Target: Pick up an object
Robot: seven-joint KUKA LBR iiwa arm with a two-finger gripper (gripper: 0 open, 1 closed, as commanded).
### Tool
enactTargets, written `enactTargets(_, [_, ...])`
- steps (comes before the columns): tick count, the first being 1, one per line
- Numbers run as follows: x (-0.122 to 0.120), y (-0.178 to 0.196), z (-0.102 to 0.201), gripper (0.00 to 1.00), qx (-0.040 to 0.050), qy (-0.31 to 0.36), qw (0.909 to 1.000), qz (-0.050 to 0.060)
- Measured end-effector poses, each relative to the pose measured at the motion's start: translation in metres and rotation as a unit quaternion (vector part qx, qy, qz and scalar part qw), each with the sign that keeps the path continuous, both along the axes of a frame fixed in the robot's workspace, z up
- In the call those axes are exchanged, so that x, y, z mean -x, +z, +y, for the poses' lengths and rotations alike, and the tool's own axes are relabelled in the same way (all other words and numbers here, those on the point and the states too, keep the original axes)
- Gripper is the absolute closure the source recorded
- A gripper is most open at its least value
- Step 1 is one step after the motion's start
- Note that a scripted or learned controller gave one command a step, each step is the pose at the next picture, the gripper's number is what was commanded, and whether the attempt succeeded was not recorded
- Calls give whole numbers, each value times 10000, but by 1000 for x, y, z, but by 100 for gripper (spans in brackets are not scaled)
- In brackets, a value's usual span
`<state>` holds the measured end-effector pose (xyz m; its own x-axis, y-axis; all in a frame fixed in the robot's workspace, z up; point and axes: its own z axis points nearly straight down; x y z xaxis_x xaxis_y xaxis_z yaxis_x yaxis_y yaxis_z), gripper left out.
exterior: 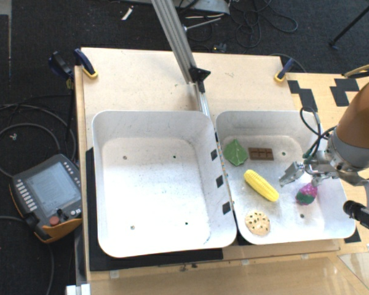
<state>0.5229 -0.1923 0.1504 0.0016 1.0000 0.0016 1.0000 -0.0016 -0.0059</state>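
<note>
- Nearest the camera, at the lower middle of the frame, a round speckled cookie lies by the front wall of the right bin.
- Up and to its right lies a yellow corn cob, slanted; behind it sit a green leaf-shaped piece and a brown chocolate bar.
- At the right of the frame the gripper hangs low in that bin, just above a magenta and green object, perhaps a toy fruit.
- How wide the pincer is spread I cannot tell, and nothing shows held in it.
- By my judgement this is the approach or descent step: the pick is not yet made.
- Next it would need to centre over the magenta piece, drop and close.
- Left bin holds no toys.
</note>
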Motion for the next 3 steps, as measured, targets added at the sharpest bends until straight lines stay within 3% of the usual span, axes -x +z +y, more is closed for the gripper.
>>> enactTargets(1, [1,-54,1,0,0,1,10000,-4])
enactTargets(2, [-1,-40,0,100,9,2,10000,-34])
enactTargets(3, [-11,19,2,100,20,26,10000,-61])
